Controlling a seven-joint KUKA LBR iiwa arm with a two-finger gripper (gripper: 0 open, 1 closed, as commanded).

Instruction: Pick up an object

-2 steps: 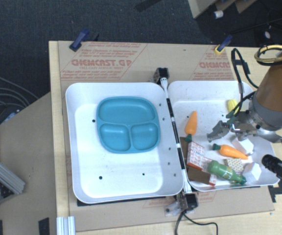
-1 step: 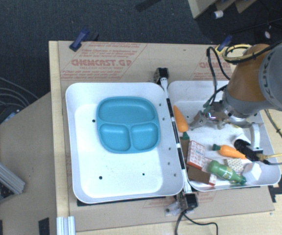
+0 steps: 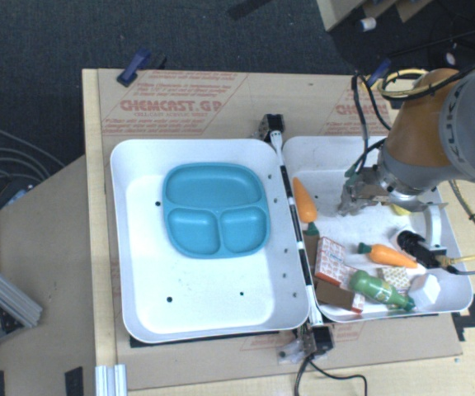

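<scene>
My gripper [image 3: 355,198] hangs low over the back half of the right bin [image 3: 320,151], below the grey and orange wrist. An orange carrot [image 3: 304,200] lies just left of it against the bin's left wall, apart from the gripper. A second carrot with a green top [image 3: 388,256] lies toward the front right. In front of that is a green bottle [image 3: 379,289] on its side. A red-and-white patterned box [image 3: 331,261] rests near the front left, partly on a brown block [image 3: 335,294]. Nothing shows between the gripper and the bin floor.
The left bin [image 3: 138,287] holds a blue divided plate [image 3: 215,209] in its back half. A white patterned packet [image 3: 402,280] sits behind the bottle at the front right. The two bins meet at a dark seam. Brown cardboard surrounds both bins.
</scene>
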